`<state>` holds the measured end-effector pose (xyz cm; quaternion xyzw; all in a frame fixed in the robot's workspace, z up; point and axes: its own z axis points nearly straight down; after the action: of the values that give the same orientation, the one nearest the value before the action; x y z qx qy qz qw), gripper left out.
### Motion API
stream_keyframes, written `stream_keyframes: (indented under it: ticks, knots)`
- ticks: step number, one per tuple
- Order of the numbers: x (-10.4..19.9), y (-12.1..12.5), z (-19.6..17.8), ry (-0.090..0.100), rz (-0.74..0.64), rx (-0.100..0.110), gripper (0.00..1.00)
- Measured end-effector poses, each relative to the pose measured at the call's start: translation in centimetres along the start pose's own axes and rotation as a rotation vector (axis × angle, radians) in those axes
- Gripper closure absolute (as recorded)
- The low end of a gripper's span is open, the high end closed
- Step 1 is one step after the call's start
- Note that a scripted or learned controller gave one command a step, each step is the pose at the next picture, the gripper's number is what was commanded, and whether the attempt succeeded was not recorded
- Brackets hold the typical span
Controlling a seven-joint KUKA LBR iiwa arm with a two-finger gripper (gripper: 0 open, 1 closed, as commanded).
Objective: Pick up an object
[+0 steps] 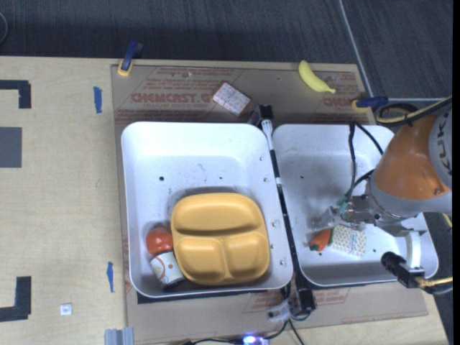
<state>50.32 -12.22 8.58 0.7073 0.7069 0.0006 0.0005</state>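
In the right bin [316, 149], my gripper [347, 213] hangs low over the front half, reaching in from the right. Just below it lies a white patterned packet [351, 241]. A small orange carrot-like thing [321, 239] rests beside the packet's left edge. Nothing is visibly lifted. In the left bin [187, 146], a large yellow compartment tray [219, 236] fills the front. A red-orange ball [158, 240] and a small white-and-orange cup [165, 268] are tucked against the tray's left side.
The arm's orange-banded body [410, 167] covers the right bin's right side. Behind the bins, on the cardboard, lie a yellow banana [315, 77] and a small patterned box [230, 98]. Blue clamps [129, 56] sit at the board's corners.
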Motion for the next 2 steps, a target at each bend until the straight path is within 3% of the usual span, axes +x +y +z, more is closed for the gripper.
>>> stream_keyframes:
  ticks: [1, 2]
  knots:
    - [2.0, -2.3, 0.0, 0.000, 0.000, -0.002, 0.00]
    - [2.0, -2.1, -1.0, 0.000, 0.000, -0.006, 1.00]
